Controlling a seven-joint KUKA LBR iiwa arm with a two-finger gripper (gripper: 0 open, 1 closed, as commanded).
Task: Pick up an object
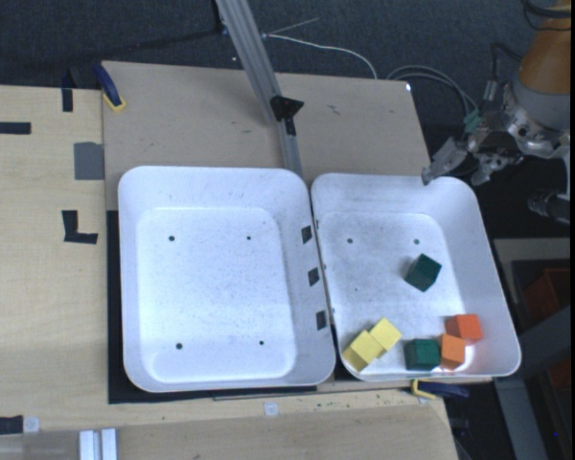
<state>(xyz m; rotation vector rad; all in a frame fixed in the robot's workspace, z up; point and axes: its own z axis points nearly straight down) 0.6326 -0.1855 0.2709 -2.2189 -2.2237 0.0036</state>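
My gripper [456, 169] hangs above the far right corner of the right bin [364, 195], its two fingers spread open with nothing between them. In that bin a dark green cube [423, 272] lies alone near the middle right. Along the bin's near edge sit two yellow blocks [375, 342], a green block [422, 354] and two orange blocks [458, 338], packed close together. The gripper is well away from all of them, up and to the right.
The left bin [211, 276] stands beside the right one, with dark clips [313, 276] along the shared rim. A slanted metal pole [259, 60] rises behind the bins. Cables [431, 75] trail at the far right.
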